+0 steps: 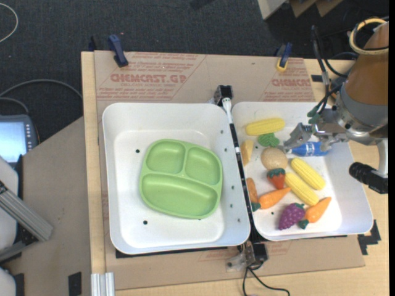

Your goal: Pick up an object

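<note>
The right bin point(352, 217) holds several toy foods. Among them are a yellow corn cob point(265, 126), a green piece point(268, 139), a tan potato point(273, 159), a red strawberry point(277, 177), a second corn cob point(307, 173), a carrot point(273, 197), purple grapes point(292, 215) and an orange piece point(317, 209). A blue object point(308, 149) lies at the bin's upper middle. My gripper point(310, 135) hangs low over the right bin, directly above the blue object and just right of the green piece.
The left bin point(117, 165) holds a green divided plate point(181, 178). A yellow piece point(246, 152) and an orange piece point(251, 190) lie against the wall between the bins. The arm's orange band point(370, 73) comes in from the right. Blue clamps point(117, 49) point(284, 57) grip the board's far edge.
</note>
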Tool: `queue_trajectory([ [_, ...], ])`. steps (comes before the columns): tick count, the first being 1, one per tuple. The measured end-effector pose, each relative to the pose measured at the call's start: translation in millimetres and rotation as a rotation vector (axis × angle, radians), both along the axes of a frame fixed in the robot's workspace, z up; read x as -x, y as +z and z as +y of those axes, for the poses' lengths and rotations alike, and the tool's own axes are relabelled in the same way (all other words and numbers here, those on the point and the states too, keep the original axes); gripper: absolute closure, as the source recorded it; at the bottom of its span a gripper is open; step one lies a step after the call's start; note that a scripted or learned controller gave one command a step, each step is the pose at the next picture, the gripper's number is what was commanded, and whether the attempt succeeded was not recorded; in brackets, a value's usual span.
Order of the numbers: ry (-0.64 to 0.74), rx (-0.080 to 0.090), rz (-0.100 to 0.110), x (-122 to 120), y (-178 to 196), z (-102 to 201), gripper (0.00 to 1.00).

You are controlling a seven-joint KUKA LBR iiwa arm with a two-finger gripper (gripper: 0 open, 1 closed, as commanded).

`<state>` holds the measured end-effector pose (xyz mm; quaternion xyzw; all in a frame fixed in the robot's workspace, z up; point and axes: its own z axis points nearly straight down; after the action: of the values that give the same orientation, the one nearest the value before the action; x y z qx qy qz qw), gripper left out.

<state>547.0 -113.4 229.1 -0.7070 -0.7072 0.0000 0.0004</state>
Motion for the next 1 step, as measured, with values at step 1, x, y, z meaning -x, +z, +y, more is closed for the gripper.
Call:
queue_trajectory([
  [1, -0.001, 0.0, 0.006, 26.5, -121.6, 10.4, 0.0],
])
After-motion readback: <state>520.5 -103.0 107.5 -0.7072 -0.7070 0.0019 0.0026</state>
